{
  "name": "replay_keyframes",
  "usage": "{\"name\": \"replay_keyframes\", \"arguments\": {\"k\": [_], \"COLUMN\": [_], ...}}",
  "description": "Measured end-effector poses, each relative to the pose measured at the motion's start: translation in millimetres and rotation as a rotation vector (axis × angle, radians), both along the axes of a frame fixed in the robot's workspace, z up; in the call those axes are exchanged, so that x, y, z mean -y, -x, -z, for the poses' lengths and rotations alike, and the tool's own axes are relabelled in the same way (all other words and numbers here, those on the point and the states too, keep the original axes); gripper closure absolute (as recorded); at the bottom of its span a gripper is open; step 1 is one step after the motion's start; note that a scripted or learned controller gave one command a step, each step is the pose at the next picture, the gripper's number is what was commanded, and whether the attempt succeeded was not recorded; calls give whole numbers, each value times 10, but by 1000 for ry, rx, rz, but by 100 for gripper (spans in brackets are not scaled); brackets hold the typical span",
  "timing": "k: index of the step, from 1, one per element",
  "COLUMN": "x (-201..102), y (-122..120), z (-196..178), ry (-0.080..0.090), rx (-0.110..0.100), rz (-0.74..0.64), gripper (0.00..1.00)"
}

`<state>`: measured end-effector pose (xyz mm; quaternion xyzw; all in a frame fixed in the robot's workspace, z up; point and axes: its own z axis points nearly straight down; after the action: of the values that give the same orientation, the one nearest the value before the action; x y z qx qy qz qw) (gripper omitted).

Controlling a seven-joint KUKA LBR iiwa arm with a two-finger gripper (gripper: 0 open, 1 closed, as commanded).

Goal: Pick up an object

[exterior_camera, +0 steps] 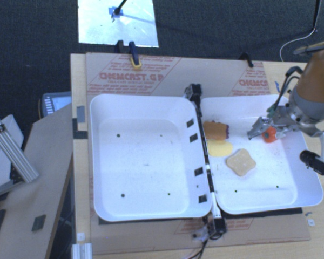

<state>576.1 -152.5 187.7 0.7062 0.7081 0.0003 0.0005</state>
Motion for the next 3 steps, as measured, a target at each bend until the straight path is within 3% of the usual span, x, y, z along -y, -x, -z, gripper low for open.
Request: {"name": "replay_keyframes", "arguments": {"k": [1, 2, 3], "x": [-532, -486, -1467], "y": [-982, -940, -935], "z": [-934, -986, -1515], "ry": [1, 2, -1], "rx": [18, 7, 7], "rz": [-10, -6, -10], "gripper": [0, 100, 100]}}
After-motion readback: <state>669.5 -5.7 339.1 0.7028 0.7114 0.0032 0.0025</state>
